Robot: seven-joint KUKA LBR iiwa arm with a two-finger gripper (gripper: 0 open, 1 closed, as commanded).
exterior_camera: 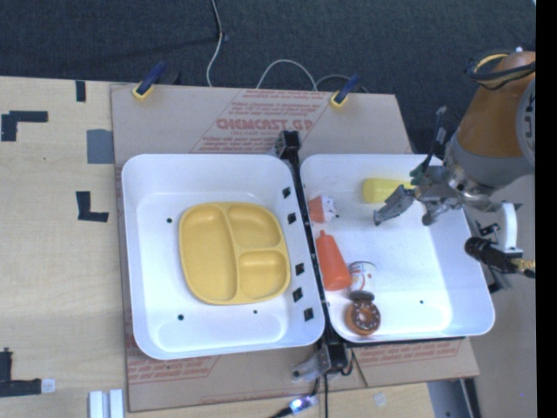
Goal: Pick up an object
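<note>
Hovering with fingers spread, the tool [414, 205] sits just beside the yellow object [379, 190].

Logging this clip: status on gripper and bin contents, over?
Gripper open, over right bin, holding nothing. Yellow object just beside it. Orange bottle, small can, donut lie apart.

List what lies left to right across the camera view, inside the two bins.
Yellow divided plastic tray → orange carrot-shaped toy → brown ring doughnut → yellow rounded block → end effector.
</note>
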